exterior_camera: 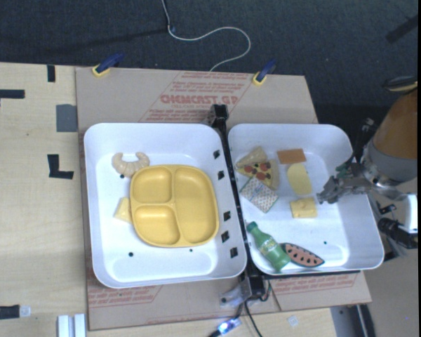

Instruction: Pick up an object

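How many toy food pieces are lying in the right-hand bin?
6: a pizza slice and waffle-like piece near the divider, an orange block, a yellow piece, a cheese cube, and a watermelon slice beside a green bottle.

In the right white bin (351, 255) before me lie toy foods: a pizza slice (258, 167), a waffle-patterned square (261, 197), an orange-brown rectangle (291, 156), a pale yellow block (299, 180), a yellow cheese cube (304, 208), a green bottle (268, 247) on its side, and a watermelon slice (303, 255) just beside it.
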You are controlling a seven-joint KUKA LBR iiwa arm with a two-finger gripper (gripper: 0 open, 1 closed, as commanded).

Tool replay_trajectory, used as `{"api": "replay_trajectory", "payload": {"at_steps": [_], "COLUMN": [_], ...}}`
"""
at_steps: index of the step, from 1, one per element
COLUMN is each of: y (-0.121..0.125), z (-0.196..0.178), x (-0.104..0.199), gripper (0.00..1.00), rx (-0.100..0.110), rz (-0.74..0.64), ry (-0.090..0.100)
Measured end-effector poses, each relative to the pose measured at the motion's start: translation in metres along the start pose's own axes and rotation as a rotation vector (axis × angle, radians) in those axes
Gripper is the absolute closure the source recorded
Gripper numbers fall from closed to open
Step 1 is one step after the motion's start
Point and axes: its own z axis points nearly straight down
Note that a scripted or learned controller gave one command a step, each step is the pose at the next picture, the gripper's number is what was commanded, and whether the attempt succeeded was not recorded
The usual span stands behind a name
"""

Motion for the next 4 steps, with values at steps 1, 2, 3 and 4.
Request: {"api": "replay_trajectory", "payload": {"at_steps": [1, 2, 3, 4], "y": [0.008, 0.009, 0.018, 0.033], "z": [-0.060, -0.080, -0.069, -0.084], "x": [-0.002, -0.001, 0.052, 0.101], "gripper": [1.00, 1.00, 1.00, 1.00], "rx": [-0.003, 0.001, 0.004, 0.002], "rz": [-0.002, -0.002, -0.006, -0.007], "ry": [-0.001, 0.001, 0.002, 0.003]}}
